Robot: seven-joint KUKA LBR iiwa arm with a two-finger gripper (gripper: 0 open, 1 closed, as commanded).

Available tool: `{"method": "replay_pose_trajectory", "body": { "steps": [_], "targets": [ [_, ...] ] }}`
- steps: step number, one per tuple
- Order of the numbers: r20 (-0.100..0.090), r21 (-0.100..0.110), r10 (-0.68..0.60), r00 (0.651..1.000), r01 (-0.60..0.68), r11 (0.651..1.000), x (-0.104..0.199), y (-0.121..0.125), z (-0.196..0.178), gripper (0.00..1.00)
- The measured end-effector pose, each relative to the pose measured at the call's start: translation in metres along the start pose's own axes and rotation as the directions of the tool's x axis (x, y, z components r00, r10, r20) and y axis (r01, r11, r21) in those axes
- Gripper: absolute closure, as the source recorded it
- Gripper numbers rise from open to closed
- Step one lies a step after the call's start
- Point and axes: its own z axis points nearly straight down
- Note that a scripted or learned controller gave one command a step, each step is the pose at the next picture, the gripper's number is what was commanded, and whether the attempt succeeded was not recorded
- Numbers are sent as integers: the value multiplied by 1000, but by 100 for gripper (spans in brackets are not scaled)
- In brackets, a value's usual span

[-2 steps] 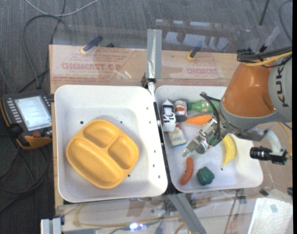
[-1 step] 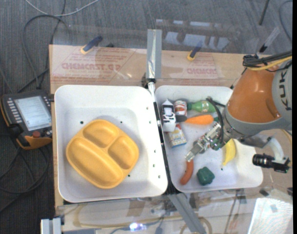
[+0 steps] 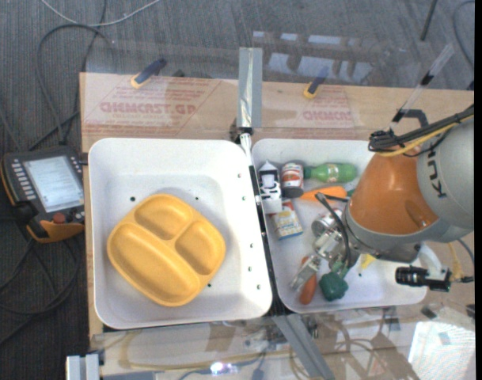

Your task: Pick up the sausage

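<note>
The sausage (image 3: 306,290), a short reddish-brown piece, lies near the front edge of the right bin (image 3: 399,291). My gripper (image 3: 313,267) reaches in from the right under the orange band and hangs just above and behind the sausage, pointing down at it. Its metal tip ends right at the sausage's upper end; whether they touch is unclear. A dark green object (image 3: 333,286) sits immediately to the right of the sausage, partly under the gripper.
The right bin's back holds a small black-and-white bottle (image 3: 267,182), a can (image 3: 292,176), a green bottle (image 3: 332,172), a carrot (image 3: 329,193) and a small packet (image 3: 287,224). A yellow divided plate (image 3: 166,248) lies in the left bin (image 3: 114,165).
</note>
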Motion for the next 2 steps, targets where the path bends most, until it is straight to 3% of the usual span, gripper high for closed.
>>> {"method": "replay_pose_trajectory", "body": {
  "steps": [1,2],
  "targets": [
    [4,-6,0,1000,0,1000,-1,3,-11,100],
    [-8,5,11,1000,-11,1000,-26,-33,-35,100]
  ]
}}
